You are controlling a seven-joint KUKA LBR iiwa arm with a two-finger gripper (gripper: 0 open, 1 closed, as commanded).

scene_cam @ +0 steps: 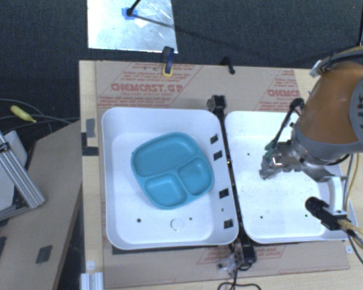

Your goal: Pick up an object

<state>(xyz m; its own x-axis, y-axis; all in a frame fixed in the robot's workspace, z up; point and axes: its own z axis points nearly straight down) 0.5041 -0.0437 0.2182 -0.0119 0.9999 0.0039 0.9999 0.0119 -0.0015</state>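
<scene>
A blue plate with three compartments lies flat in the middle of the left white bin. My gripper reaches in from the right and hangs low over the middle of the right white bin, a little left of that bin's centre. Its metal tip points down and to the left, toward the bin floor. I see no object between it and the floor, only small dark specks on the white surface. The blue plate is well to the left of the gripper, across the divider.
Black clips run along the seam between the two bins. The arm's orange band bulks over the right bin's far right side. A black fitting sits at that bin's front right corner. Cardboard lies under both bins.
</scene>
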